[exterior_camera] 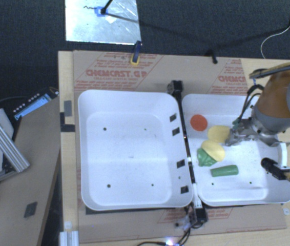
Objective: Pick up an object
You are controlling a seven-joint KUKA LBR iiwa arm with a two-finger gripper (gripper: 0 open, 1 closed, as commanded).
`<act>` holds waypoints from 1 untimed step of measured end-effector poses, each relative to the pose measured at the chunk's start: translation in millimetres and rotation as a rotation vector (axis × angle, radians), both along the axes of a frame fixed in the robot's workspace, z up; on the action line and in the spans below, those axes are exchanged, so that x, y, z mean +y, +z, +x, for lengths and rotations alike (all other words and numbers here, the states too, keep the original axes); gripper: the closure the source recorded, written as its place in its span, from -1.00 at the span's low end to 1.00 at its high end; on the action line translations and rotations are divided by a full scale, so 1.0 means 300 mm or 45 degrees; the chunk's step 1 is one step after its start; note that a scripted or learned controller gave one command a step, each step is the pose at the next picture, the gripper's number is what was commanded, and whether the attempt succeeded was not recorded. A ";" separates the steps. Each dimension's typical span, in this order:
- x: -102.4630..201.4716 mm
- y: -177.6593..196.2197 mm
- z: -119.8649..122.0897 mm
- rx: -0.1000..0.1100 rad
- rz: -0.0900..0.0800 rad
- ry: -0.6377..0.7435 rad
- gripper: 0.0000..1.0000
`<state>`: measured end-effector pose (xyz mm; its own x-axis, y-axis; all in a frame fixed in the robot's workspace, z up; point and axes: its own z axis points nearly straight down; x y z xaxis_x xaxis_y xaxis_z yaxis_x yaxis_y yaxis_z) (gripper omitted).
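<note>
Here we see every loose object gathered in the right bin (pixel 273 191), which we take to be the picking side, while the left bin (pixel 129 188) stands beside it, the two joined along a row of black clips. The objects sit toward the right bin's left half: an orange disc (pixel 199 122) near its far left corner, a pale yellow piece (pixel 218 133) just right of the disc, a second yellow piece (pixel 214 149) below it that touches a green lump (pixel 204 159), and a green cylinder (pixel 224 171) lying on its side toward the near edge. The arm reaches in over the right edge, and the gripper (pixel 233 139) is down low at the right side of the upper yellow piece, seemingly touching it. We judge that this piece is the target, since the others lie nearer the bin's near edge and to the gripper's left. We cannot tell whether anything is gripped.
</note>
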<state>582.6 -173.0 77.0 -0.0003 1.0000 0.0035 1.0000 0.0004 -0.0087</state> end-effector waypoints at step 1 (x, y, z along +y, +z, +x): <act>0.234 0.023 -0.168 -0.006 0.000 0.008 1.00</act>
